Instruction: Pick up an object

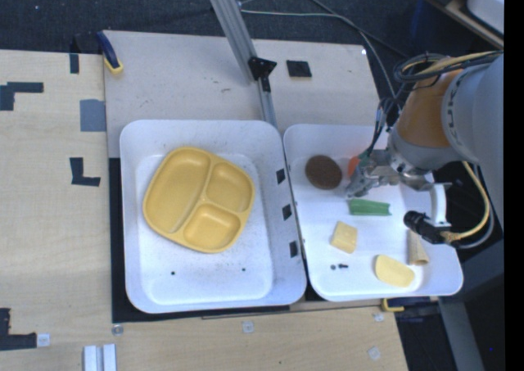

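We see the gripper (364, 183) low inside the right bin (319, 279), near its upper middle part, with the grey arm (458, 115) coming in from the right side. Nothing is between the fingers that we can make out, and how far they are open we cannot tell (they are small and partly covered by the wrist).

The nearest thing is the green strip (369, 208), which lies just below the gripper, on the side toward the camera. Its long axis runs almost left to right across the bin, so in our judgement the fingers should close across its short side, coming down a little nearer to us than they are now.

The brown round object (323, 171) lies just to the left of the gripper, and something small and orange (354, 165) shows beside it. The yellow block (345, 237) and the yellow wedge (394, 271) lie farther toward the near edge of the same bin.

The left bin (139, 279) holds a yellow divided plate (199, 198), well apart from the gripper.
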Available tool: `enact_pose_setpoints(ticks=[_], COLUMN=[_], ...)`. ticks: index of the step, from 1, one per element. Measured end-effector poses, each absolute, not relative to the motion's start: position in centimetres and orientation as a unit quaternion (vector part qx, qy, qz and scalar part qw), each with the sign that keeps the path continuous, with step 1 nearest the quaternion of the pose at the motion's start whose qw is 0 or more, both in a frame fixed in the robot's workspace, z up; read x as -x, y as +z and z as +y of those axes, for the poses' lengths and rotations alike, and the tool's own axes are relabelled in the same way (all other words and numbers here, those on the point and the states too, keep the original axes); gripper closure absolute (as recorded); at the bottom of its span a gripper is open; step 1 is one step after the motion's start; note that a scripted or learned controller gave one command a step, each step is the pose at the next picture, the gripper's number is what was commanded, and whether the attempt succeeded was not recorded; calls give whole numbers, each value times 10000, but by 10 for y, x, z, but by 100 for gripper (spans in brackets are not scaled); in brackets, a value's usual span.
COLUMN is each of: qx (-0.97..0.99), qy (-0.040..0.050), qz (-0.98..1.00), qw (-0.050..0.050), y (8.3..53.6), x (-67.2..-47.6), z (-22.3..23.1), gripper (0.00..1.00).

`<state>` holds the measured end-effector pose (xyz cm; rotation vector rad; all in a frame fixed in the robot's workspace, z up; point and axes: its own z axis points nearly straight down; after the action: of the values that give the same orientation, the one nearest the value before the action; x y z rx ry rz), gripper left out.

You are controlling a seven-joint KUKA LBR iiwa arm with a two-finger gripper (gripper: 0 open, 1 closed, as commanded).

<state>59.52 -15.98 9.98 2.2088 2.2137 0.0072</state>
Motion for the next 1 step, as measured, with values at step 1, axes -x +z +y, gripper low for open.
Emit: enact_pose_setpoints(ticks=[1], qx=[-7064], qy=[11], qz=[7078], qw=[15], y=[157], x=[-592], z=[-151], gripper=[100])
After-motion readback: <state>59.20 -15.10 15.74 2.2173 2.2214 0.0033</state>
